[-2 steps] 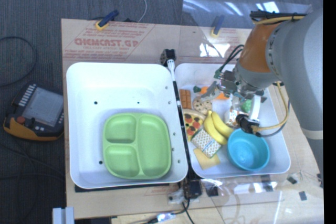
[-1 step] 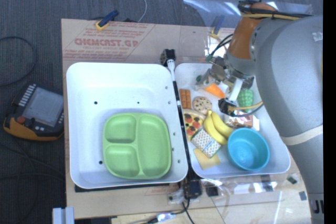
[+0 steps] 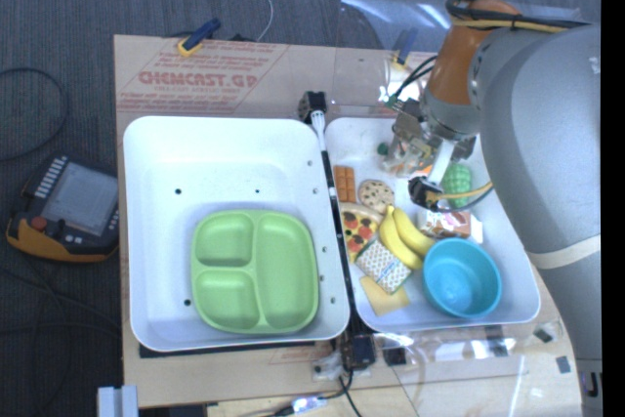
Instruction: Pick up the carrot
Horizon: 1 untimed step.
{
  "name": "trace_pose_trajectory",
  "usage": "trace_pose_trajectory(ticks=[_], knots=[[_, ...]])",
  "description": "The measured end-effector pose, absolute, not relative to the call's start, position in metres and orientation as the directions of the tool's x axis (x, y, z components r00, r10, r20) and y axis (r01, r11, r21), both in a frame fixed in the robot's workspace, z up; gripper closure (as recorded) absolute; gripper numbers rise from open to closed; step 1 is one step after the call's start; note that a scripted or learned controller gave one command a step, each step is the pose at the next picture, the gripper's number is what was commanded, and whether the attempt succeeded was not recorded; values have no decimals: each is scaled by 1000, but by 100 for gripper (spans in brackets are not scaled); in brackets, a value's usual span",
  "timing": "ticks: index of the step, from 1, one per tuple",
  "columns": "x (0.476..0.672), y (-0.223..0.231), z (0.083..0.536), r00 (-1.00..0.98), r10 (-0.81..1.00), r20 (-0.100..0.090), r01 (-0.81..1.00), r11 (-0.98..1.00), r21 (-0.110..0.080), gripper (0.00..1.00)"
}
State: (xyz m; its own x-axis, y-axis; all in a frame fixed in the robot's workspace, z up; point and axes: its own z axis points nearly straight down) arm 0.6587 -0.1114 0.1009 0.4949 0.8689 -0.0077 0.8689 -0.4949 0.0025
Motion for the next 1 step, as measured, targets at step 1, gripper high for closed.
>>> trace_pose_trajectory(ticks=[1], knots=[[628,-77,200,738,675,0,675,-738,3,100]])
